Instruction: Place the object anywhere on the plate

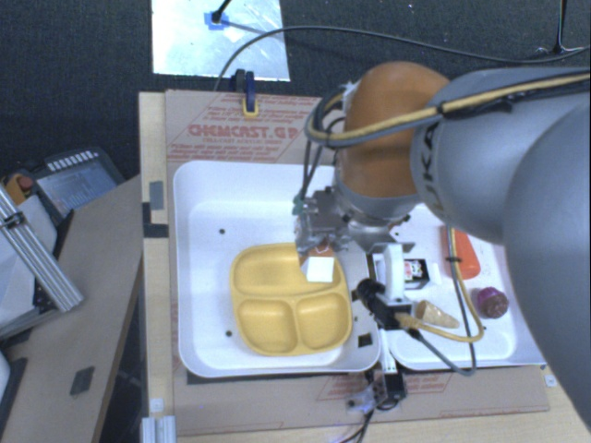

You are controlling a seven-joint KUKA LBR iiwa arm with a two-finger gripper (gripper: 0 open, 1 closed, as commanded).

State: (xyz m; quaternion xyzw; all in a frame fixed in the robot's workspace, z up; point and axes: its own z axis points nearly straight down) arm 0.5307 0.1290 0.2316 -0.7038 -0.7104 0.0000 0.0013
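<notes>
At the left of the bench sits the left white bin (199,247), and in it lies a yellow divided plate (277,312) with one long compartment across the top and two smaller ones below. Over the plate's upper right corner hangs the gripper (319,247), reaching down from the grey arm (499,146) with its orange band (388,127). A small white block (320,269) shows right under the gripper, at the right end of the long compartment, close to the rim. Whether the block is pinched by the gripper or already lying loose on the plate cannot be told from this slanted view, and the gripper's state cannot be told either.

The main risk appears to be the block's place so near the plate's edge: if it is let go there, or nudged as the arm lifts, it could tip over the rim into the bin. If the block clings to the gripper, it might be carried off again.

Further right, the right white bin (480,340) holds a printed card (406,273), an ice-cream cone toy (434,315), an orange carrot-like toy (464,255) and a purple toy (489,301); a loose yellow cable (452,338) trails over them and might snag.
</notes>
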